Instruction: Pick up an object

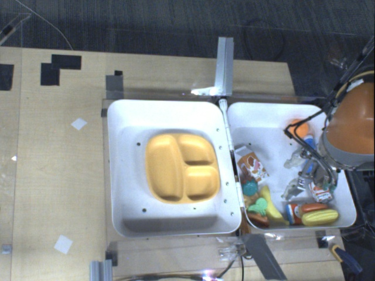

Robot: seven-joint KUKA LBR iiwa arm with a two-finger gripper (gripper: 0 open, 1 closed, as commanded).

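while the gripper [300, 174] hung spread above the right bin [263, 119], a centred descent onto one toy was advisable.

**Even overhead light, soft shadows, mild blur**

The scene is brightly and evenly lit from above. The two white bins [170, 113] are the brightest areas, close to washed out along their rims, with a small glare spot on the metal post [224, 63] between them. Shadows are soft: a grey band lies inside the near wall of the left bin, and a faint one rings the yellow tray [181, 167]. The dark floor [176, 10] at the top stays dim, with little detail. Focus is moderate throughout; the small objects in the right bin look slightly smeared, and the orange band [354, 122] of the arm is blurred at its edge.
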